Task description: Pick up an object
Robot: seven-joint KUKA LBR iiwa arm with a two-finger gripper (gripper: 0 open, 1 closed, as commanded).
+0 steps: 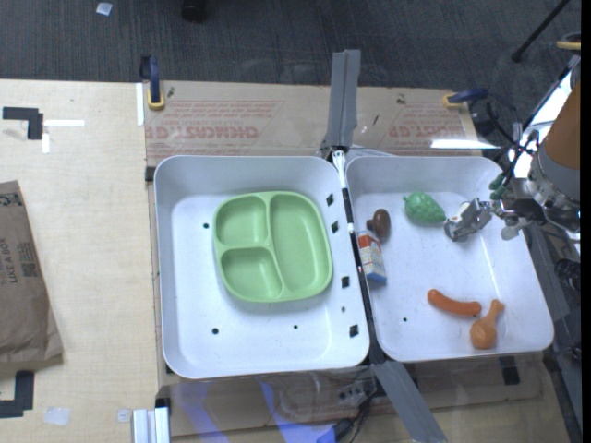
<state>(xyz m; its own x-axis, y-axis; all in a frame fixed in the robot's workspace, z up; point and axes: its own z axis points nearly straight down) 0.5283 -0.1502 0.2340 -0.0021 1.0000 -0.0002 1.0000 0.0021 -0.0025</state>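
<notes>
**Mia:** Which toy is nearest the gripper (464, 221)?

**Ben:** The green leafy toy (424, 209), in the right bin (517, 335), upper right of the frame, just left of the gripper. It looks light, bumpy and a bit squishy.

**Mia:** Where should it grab?

**Ben:** Across the fat middle, I think. The ends look thin and slippery.

**Mia:** Are the jaws spread or pinching?

**Ben:** I cannot tell. They look small and shiny here, with nothing between them that I can see.

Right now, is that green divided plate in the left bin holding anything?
Empty. The green divided plate lies flat in the left bin, and all three of its compartments show only bare green surface.
</notes>
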